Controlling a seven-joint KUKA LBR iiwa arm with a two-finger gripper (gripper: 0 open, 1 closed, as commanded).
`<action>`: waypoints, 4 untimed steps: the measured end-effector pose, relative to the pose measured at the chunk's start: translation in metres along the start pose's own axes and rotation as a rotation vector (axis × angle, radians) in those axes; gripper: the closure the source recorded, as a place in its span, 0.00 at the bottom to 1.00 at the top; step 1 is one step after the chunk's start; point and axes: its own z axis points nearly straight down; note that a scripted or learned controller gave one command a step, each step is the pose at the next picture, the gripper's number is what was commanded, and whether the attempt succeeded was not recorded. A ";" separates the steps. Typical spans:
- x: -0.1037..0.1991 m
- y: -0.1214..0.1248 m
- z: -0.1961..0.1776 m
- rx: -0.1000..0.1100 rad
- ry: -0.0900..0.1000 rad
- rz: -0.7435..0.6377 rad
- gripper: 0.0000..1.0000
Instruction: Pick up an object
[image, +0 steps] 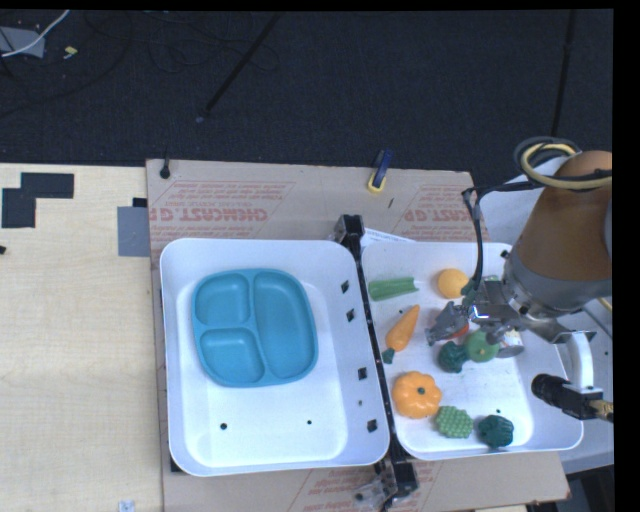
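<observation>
While the gripper (472, 322) hovers, seven toy foods (416, 393) surround it.

The arm (565, 235) reaches in from the right, its gripper (472, 322) lowered

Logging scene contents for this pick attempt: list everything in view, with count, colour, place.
bins: 2, white, side by side on the bench
divided plate: 1, blue, in the left bin
green bean: 1, green, right bin, upper left
carrot: 1, orange, right bin, by the divider
small orange fruit: 1, orange-yellow, right bin, top
pumpkin: 1, orange, right bin, lower left
light green bumpy piece: 1, right bin, bottom
dark green pieces: 2, one bottom right, one under the end effector
clamp: 1, blue and yellow, on the cardboard's top edge
arm: 1, grey and orange, from the right
end effector: 1, over the right bin's middle
</observation>
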 end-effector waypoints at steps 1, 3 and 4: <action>-0.004 -0.002 0.045 0.001 0.000 0.002 0.00; -0.002 -0.003 0.132 -0.002 0.000 0.002 0.00; -0.003 -0.003 0.120 -0.003 0.000 0.010 1.00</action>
